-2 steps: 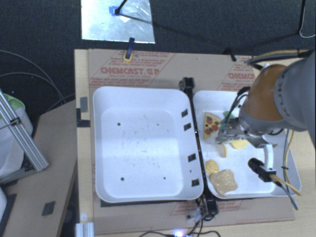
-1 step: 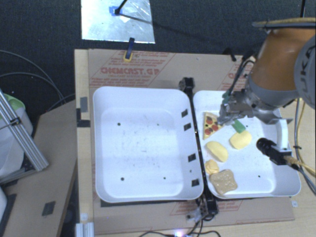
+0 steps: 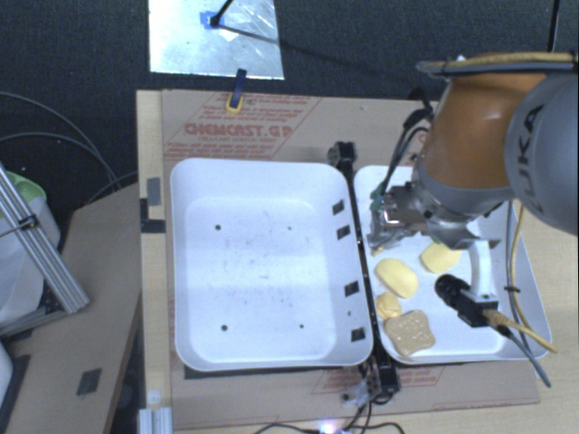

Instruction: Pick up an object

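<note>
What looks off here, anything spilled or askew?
Nothing stands out. The yellow pieces and the tan square all lie inside the right bin, none over its rim. The gripper hangs over that bin, near the divider between the bins.

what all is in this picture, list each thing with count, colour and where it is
left bin: one, white, left half of the bench
right bin: one, white, right beside the left bin
lumps: three, pale yellow, in the right bin, mostly toward its left wall
cracker: one, tan, in the right bin near its front edge, next to the smallest lump
cardboard: one, brown with red print, under both bins
metal sheet: one, silver, beyond the far edge of the cardboard
clip: one, blue and yellow, at the far edge of the cardboard
arm: one, grey with an orange band, over the right bin
tool: one, metallic, over the right bin just beyond the lumps
</note>
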{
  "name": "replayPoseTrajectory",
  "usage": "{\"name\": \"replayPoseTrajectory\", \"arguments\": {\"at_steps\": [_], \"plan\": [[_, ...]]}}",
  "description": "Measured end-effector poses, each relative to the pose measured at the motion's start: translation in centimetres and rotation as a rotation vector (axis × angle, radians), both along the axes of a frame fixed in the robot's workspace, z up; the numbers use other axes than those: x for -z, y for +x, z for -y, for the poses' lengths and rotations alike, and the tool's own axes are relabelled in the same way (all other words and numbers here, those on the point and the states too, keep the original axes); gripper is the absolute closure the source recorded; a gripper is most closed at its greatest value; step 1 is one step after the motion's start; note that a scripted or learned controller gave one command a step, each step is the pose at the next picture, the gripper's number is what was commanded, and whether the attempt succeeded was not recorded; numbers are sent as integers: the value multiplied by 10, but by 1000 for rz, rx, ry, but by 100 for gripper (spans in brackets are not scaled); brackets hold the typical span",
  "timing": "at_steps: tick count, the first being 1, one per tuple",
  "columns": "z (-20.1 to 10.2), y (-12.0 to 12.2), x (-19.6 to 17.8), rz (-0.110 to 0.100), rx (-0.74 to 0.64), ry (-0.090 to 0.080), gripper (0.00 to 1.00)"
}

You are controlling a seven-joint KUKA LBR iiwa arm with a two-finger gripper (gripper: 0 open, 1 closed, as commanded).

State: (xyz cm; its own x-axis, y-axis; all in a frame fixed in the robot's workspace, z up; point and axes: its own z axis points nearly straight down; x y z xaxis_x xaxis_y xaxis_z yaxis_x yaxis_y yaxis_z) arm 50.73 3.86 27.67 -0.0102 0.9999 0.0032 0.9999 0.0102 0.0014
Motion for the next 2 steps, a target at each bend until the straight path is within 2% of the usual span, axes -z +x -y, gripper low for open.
{"name": "replayPoseTrajectory", "arguments": {"at_steps": [1,2], "plan": [[-9,-19,-103,13,4,0,100],[-98,-21,-93,1,-3,0,100]]}}
